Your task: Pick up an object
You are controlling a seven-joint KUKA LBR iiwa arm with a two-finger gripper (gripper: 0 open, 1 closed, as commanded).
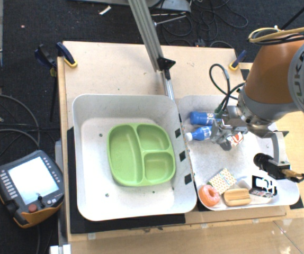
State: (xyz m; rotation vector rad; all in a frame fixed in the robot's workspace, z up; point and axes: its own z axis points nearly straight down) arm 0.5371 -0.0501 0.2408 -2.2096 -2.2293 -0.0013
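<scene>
My gripper (226, 140) hangs low over the back half of the right bin (289, 192), under the grey and orange arm (276, 83). A small red and white object (237, 139) lies right against the gripper's tip, partly hidden by it. Two blue bottles sit just left of the gripper, one (200, 118) further back and one (200, 135) closer with its white cap pointing left. At the bin's front lie a pink donut (210, 196), a tan bun (237, 197), a checkered sponge (222, 179) and a black and white item (263, 186).
The left bin (88, 194) holds a green divided plate (141, 154). A metal pole (151, 33) slants in from the back, ending between the bins. Cables (219, 81) loop from the wrist. A teach pendant (27, 187) lies left of the bench.
</scene>
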